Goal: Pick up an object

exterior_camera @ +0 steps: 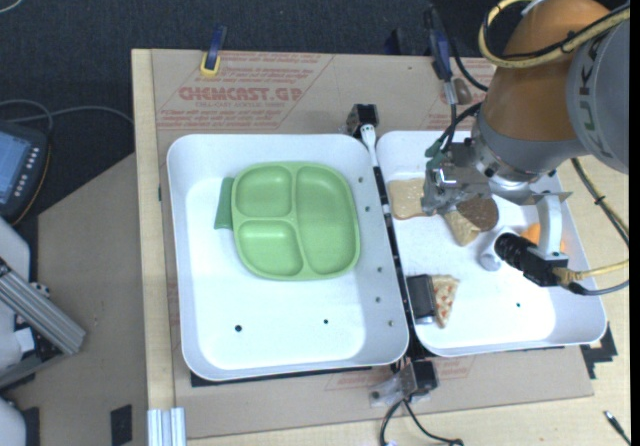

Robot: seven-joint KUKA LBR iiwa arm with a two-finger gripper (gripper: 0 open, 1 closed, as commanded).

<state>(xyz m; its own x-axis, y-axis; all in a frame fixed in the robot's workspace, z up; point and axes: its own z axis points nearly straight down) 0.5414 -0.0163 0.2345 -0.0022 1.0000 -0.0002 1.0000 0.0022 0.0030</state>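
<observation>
Two white bins on the counter (150,234). Left bin (200,284), frame centre: one green divided plate (297,219). Right bin (560,319): I count three or four tan food pieces, one (444,298) at its lower left, others bunched under the end effector (450,196). I cannot tell its state. Risk as I see it: bunched pieces could slide aside or lift together.

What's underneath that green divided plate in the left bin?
A darker green flat piece pokes out at the green plate's left edge, lying on the left bin's white floor. The plate covers the rest of it.
</observation>
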